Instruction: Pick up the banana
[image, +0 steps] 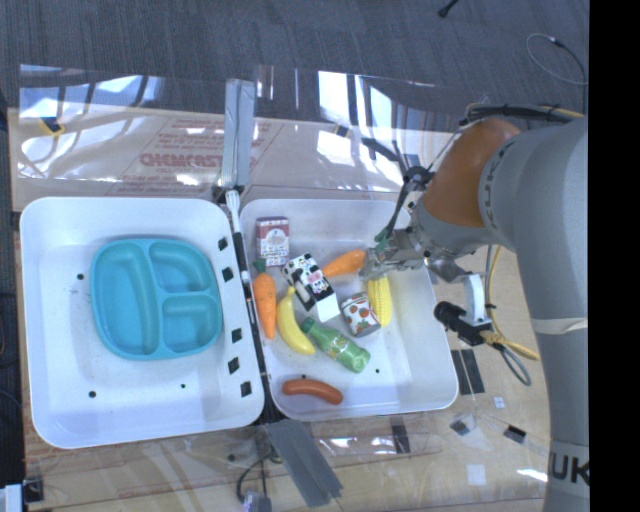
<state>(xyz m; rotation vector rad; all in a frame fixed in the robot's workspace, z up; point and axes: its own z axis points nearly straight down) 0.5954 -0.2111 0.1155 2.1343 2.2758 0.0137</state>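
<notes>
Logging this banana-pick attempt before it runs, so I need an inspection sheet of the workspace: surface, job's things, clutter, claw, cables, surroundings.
Surface: two white bins; left bin holds a teal divided tray.
Job's things: banana lies in the right bin, between a carrot and a green bottle.
Clutter: red carton, cow-print carton, second carrot, small can, corn cob, sausage.
Claw: claw at the right bin's upper right, near the corn cob, away from the banana; finger state unclear.
Cables: yellow cable beside the arm.
Surroundings: clear plastic sheet behind the bins.
</notes>
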